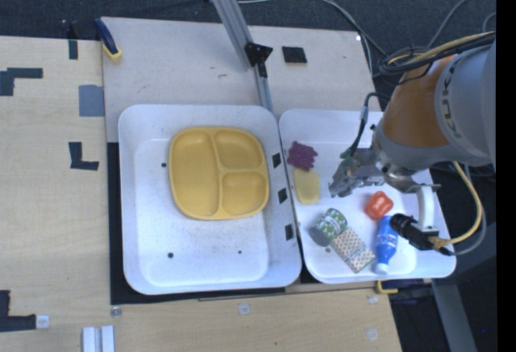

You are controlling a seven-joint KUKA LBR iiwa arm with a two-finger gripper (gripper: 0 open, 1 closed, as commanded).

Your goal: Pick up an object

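Observation:
The right bin point(322, 121) holds several small objects: a purple lump point(302, 154), a yellow block point(306, 186), a green-and-white can point(330, 223), a patterned packet point(351, 247), a blue bottle point(386, 244) and an orange-red piece point(378, 204). My gripper point(343, 183) hangs over the middle of this bin, just right of the yellow block and left of the orange-red piece. Nothing shows between its tips.
The left bin point(137, 181) carries a yellow divided plate point(218, 171). A metal pole point(234, 12) slants in from the top to the bins' back edge. Cables trail across the dark floor at the top right. The arm's bulk covers the right bin's far right part.

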